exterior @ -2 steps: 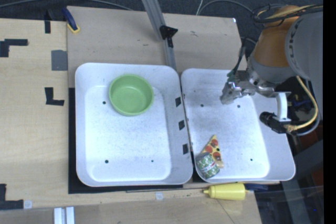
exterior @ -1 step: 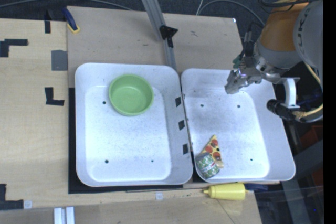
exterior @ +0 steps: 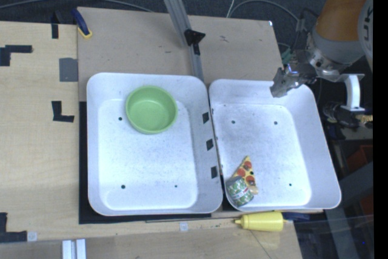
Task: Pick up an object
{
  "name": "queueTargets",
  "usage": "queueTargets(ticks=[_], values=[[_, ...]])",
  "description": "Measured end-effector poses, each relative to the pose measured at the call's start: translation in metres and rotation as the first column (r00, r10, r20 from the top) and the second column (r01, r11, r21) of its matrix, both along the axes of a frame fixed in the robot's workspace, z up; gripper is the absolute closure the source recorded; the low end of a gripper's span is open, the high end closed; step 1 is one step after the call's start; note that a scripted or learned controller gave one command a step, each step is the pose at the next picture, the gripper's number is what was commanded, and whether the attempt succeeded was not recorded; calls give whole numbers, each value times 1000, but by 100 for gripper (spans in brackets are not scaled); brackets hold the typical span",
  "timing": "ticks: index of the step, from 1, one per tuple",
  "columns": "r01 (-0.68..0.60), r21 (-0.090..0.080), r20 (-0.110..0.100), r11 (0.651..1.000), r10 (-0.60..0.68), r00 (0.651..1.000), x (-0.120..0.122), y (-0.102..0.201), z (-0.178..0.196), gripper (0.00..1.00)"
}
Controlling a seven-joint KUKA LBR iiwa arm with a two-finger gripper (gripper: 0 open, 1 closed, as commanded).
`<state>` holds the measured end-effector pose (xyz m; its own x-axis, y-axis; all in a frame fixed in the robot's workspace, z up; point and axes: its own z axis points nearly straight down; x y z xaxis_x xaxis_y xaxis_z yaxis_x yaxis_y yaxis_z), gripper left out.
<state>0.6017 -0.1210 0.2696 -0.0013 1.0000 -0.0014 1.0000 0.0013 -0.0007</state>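
Claw poised at the far corner of the right bin, nothing between its tips.

The claw point(exterior: 282, 88) hangs over the right bin point(exterior: 315, 130) at its far right corner; whether its tips are apart or together cannot be told from this angle. The nearest candidate to lift, a small colourful packet point(exterior: 241, 184), lies at the near left corner of that bin, well apart from the claw. A green bowl point(exterior: 151, 109) sits in the left bin point(exterior: 103, 148), and a yellow bottle point(exterior: 262, 221) lies on the worktop point(exterior: 36, 148) just outside the right bin's near rim. To do this well, the claw should likely travel diagonally across to the packet, centre above it, clear the bin wall, then descend straight.
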Motion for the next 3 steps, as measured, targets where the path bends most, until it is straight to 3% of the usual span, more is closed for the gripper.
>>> queueTargets(ticks=[2,3], values=[[-5,3,-3,1000,5,1000,-39,104,-31,100],[-5,3,-3,1000,5,1000,-42,156,-38,100]])
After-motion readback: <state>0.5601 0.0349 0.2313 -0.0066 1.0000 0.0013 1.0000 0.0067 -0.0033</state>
